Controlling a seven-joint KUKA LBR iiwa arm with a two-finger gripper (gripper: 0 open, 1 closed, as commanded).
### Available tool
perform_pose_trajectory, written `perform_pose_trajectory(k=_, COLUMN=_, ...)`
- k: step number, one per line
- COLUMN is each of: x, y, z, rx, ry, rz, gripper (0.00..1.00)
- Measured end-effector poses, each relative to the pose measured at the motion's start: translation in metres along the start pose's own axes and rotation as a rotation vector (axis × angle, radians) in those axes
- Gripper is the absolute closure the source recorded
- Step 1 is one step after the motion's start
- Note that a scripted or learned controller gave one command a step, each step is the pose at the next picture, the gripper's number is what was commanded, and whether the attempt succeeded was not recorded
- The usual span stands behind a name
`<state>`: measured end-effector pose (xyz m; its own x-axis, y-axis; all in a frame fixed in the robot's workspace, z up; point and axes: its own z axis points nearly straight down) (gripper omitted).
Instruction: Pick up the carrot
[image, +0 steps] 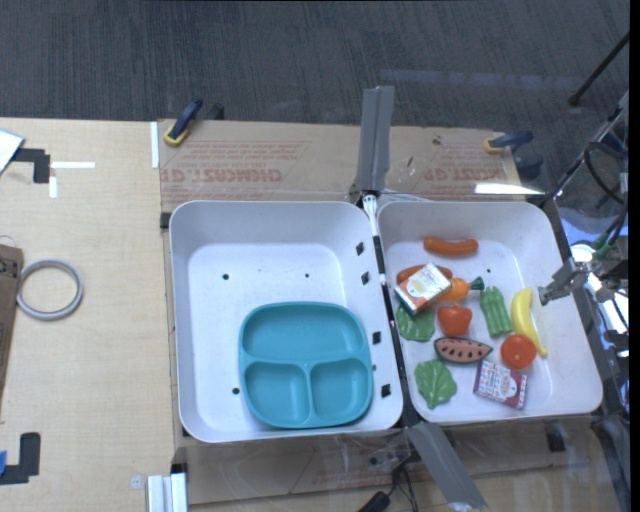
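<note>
Nearest the camera, at the front of the right bin (560, 395), lie a green lettuce leaf (435, 383) and a small pink carton (500, 384), with a watermelon slice (463, 350) just behind the leaf and a red tomato (517, 351) beside the carton. Further back sit a red pepper (454, 319), a green pea pod (495, 310) and a yellow banana (526, 320) — the banana just right of the pod. The carrot (457, 289) lies near the middle of this bin, its orange body largely covered by a white and red snack box (422, 287) that rests over its left part, its green top pointing right toward the pea pod. A sausage (450, 245) lies near the back wall. The left bin (200, 300) holds a teal divided plate (305, 363) at its front. The pincer (562, 285) hangs at the right bin's right rim, well apart from the carrot — whether it is spread or pressed together cannot be told. On the table (90, 400) to the left lies a roll of tape (46, 289).
</note>
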<state>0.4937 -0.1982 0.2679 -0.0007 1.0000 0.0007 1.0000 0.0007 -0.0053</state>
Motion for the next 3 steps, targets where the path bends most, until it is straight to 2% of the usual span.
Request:
perform_pose_trajectory(k=1, x=0.018, y=0.024, z=0.127, rx=-0.002, ry=0.0, rz=-0.09, gripper=0.0)
perform_pose_trajectory(k=2, x=0.033, y=0.048, z=0.094, rx=-0.005, ry=-0.002, rz=-0.089, gripper=0.0)
perform_pose_trajectory(k=3, x=0.055, y=0.075, z=0.088, rx=-0.006, ry=-0.003, rz=-0.338, gripper=0.0)
